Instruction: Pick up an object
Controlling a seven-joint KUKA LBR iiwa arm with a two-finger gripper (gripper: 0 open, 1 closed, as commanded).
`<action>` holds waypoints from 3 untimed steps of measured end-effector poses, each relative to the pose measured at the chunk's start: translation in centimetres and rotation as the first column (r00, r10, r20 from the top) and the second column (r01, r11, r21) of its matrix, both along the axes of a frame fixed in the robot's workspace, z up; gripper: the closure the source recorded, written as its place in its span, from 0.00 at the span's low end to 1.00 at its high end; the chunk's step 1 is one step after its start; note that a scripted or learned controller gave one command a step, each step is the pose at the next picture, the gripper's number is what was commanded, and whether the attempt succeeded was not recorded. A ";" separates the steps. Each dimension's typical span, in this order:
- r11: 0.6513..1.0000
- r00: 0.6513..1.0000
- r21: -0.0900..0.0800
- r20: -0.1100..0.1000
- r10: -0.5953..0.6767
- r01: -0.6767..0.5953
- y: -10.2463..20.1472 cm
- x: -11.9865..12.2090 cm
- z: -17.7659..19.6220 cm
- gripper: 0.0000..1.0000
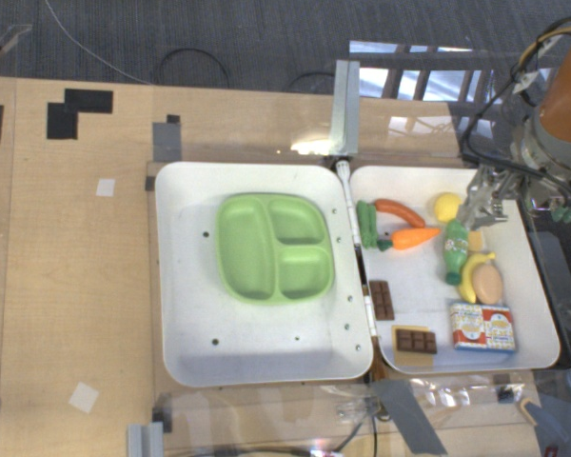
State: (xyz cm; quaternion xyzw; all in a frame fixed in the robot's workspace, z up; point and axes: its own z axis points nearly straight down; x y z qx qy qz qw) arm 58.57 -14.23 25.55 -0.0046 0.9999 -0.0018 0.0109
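My gripper (478, 213) hangs over the upper right part of the right bin (544, 346), just right of a yellow lemon (445, 207) and above a green vegetable (455, 252). Nothing shows as held. Also in this bin lie an orange carrot (412, 239), a red-orange pepper (400, 212), a green pod (366, 225), a yellow banana (469, 279), a beige egg-shaped piece (489, 283), a red and white carton (482, 327) and two brown chocolate bars (382, 300) (415, 340).
The left bin (186, 341) holds a green divided plate (273, 248). A metal bracket (345, 112) stands behind the seam between the bins. Black cables (485, 112) trail by the arm at the right.
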 end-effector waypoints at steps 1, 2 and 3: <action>0.981 0.981 0.005 -0.017 -0.194 0.194 4.1 -6.0 0.4 1.00; 0.981 0.981 0.005 -0.017 -0.195 0.195 4.0 -6.0 0.3 0.00; 0.975 0.974 0.005 -0.029 -0.224 0.224 -0.1 -1.8 -13.6 0.00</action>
